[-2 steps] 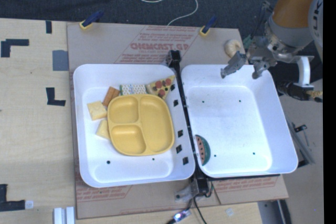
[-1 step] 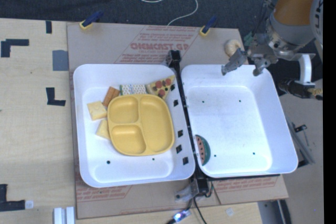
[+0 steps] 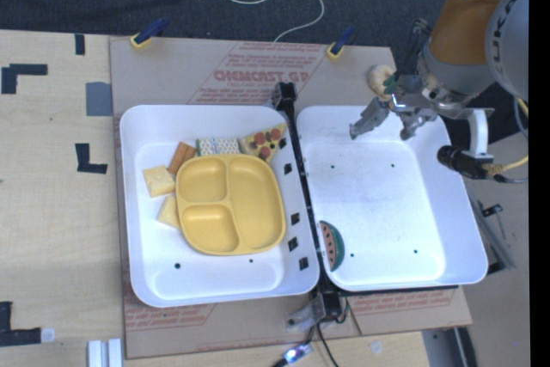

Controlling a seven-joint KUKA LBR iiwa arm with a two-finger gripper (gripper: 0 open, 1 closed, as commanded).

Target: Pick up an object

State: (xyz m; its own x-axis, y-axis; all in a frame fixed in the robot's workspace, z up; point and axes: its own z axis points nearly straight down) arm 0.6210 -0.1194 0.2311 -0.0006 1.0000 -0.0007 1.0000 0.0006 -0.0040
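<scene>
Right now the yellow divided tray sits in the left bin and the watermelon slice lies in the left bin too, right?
Not quite. The camera view shows the yellow divided tray in the left bin, but the watermelon slice lies in the right bin.

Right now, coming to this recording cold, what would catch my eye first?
The big yellow divided tray in the left bin stands out first, with small toy food pieces tucked along its left and upper edges. Next is the grey and orange arm reaching in from the right, its gripper hanging over the right bin's upper edge. A watermelon slice lies at that bin's lower left.
</scene>
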